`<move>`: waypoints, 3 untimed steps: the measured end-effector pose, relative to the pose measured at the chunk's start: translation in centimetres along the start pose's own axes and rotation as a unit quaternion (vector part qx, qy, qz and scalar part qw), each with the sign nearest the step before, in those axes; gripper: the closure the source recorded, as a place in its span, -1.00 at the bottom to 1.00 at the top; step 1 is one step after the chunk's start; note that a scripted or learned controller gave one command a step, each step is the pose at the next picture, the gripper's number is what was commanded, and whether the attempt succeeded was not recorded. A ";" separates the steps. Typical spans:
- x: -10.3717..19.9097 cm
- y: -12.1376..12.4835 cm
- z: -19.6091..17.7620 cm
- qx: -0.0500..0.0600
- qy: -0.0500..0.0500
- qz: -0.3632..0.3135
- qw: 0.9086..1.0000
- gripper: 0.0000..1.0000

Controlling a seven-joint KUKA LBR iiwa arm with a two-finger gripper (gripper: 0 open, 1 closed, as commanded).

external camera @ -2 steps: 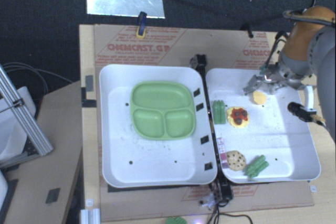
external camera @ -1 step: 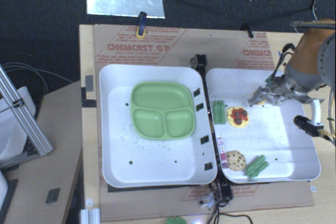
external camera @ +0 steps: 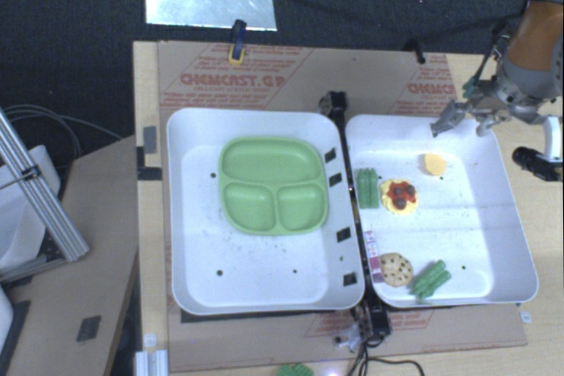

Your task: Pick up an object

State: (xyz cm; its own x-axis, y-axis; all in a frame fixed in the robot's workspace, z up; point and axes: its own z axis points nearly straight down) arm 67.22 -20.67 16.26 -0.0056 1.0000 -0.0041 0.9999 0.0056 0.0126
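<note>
Altogether five food toys in right bin (hand spread, nothing held).

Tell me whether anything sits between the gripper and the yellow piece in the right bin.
Nothing visible does. The gripper hangs over the far right part of the right bin, and the yellow piece lies just below it on bare white floor. The nearest other item, the red-topped piece, lies beyond it, toward the bins' divider.
</note>
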 end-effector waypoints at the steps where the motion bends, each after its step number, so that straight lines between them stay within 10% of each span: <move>1: 3.3 -2.3 8.1 0.007 0.003 0.000 1.000 -1.00; 2: 3.2 -2.0 6.6 0.003 0.001 -0.001 1.000 1.00; 3: 12.1 -6.3 4.2 0.006 0.004 -0.002 1.000 1.00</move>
State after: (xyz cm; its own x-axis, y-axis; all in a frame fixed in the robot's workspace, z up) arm 60.87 -8.66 11.95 -0.0098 0.9999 0.0031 1.0000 0.0098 0.0000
